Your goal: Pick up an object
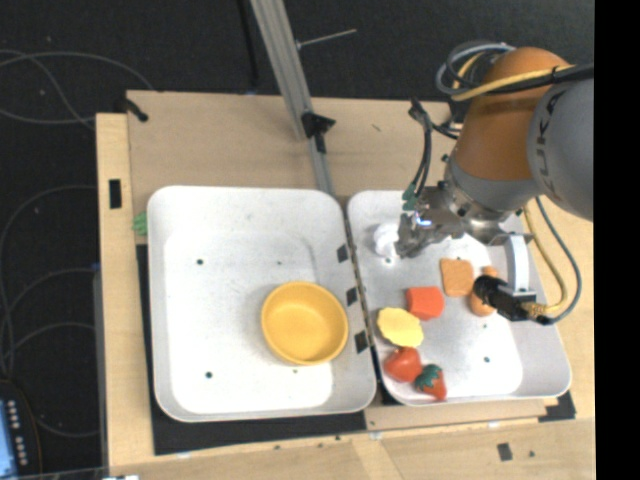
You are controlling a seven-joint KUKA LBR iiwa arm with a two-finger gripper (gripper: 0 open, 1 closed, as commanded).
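Note:
My gripper (408,244) hangs over the back left part of the right bin (540,368), right beside a small white object (384,238) that lies at its left. Whether anything sits between the fingers is hidden by the wrist. In the same bin lie an orange-red block (426,302), a tan piece (457,277), a yellow lemon-like item (399,326), a red tomato-like item (403,365), a strawberry (431,381) and an orange ball (484,298).
A yellow bowl (303,322) sits in the left bin (200,228), near its right wall. A slanted metal pole (290,78) rises behind the bins. Black cables and a black clip hang by the bin's right side.

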